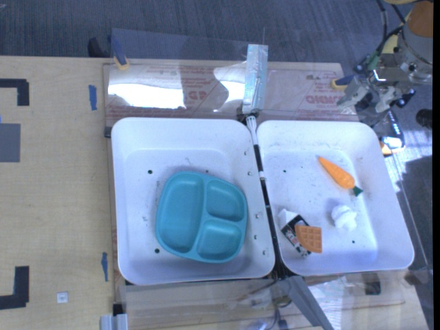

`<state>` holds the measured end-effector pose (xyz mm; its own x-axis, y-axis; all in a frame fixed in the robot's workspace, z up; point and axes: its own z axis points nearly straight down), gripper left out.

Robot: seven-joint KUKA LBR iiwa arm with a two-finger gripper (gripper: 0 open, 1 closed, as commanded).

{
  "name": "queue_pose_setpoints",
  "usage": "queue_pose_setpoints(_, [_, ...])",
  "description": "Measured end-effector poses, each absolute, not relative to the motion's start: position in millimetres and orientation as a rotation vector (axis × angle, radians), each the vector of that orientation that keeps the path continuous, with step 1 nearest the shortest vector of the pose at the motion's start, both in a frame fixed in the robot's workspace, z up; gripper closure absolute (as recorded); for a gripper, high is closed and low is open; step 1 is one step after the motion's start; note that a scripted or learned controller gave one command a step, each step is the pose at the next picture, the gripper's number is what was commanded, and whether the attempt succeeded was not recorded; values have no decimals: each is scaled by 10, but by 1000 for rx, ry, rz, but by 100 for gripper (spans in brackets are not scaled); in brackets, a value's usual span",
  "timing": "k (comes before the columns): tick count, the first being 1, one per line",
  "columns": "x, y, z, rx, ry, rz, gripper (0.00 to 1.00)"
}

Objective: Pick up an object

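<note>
The right bin [385, 249] holds an orange toy carrot [336, 172] with a green tip near its far right. A small white lumpy object [344, 216] lies below the carrot. A tan waffle piece [309, 238] rests on a black-and-white item [294, 227] at the bin's near left. My gripper [377, 91] hangs above the bench beyond the right bin's far right corner, well apart from every object. Its tip is a clutter of grey and black parts.
The left bin [130, 150] holds a teal divided plate [201, 216]. A clear plastic screen with a taped upright strip [255, 78] stands behind both bins. Wooden bench top [51, 184] extends to the left. Cables hang at the top right.
</note>
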<state>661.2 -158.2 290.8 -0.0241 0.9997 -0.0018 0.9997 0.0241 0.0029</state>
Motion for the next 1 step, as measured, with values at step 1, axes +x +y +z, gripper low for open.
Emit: queue_pose_setpoints(1, [6458, -1684, 2907, 2488, 1919, -2, 0])
